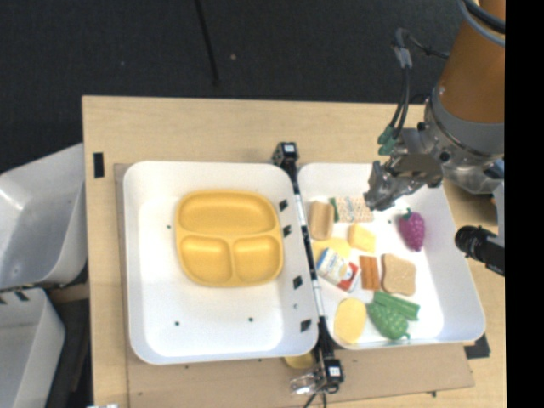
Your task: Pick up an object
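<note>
The gripper (380,195) hangs over the upper part of the right bin (450,300); whether it is parted or closed cannot be told from this angle, and nothing is seen held in it. The arm (476,66), grey with an orange band, enters from the right edge above the counter (106,126).

Objects in the right bin, placed relative to the gripper:
- A small patterned packet (348,208) lies just left of it, close beneath its tip.
- A purple bunch of grapes (412,229) lies just right and slightly below.
- A pale yellow block (362,238) lies directly below, near.
- A tan bread roll (320,219) lies to the left, beyond the packet.
- A red, white and blue carton (337,269) lies below and left.
- An orange stick (370,273) and a slice of toast (399,274) lie further below, side by side, the toast to the right.
- A green vegetable (393,314) and a yellow lemon-like piece (349,320) lie farthest below, near the bin's front edge.

The left bin (153,330), well to the left of the gripper, carries a yellow three-compartment tray (229,236). The two bins touch along a central seam marked by black clips (287,152).
</note>
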Robot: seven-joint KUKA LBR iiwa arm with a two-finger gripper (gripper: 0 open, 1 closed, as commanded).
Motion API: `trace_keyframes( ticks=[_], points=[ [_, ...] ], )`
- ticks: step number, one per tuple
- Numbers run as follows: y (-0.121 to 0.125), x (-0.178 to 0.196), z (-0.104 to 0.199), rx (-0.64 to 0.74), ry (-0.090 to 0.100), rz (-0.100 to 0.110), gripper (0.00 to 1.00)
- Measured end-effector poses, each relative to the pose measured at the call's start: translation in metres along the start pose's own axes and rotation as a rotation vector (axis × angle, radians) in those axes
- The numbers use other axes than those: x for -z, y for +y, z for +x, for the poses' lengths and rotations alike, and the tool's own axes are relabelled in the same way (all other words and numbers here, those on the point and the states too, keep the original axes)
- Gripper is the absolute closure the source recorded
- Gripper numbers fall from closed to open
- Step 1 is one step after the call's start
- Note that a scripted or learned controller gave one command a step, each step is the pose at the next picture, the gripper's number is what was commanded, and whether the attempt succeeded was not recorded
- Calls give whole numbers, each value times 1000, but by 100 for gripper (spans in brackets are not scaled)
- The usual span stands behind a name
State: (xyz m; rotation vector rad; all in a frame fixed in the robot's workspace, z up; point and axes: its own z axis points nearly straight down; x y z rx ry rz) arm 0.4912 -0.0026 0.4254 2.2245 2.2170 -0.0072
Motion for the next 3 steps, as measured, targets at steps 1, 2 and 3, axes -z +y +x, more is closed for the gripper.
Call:
trace_keyframes(
  ticks=[1,2,3],
  points=[
    [-2,-125,48,9,2,13,100],
    [0,-60,11,1,1,-3,100],
    [-1,-123,30,3,2,7,100]
  ],
)
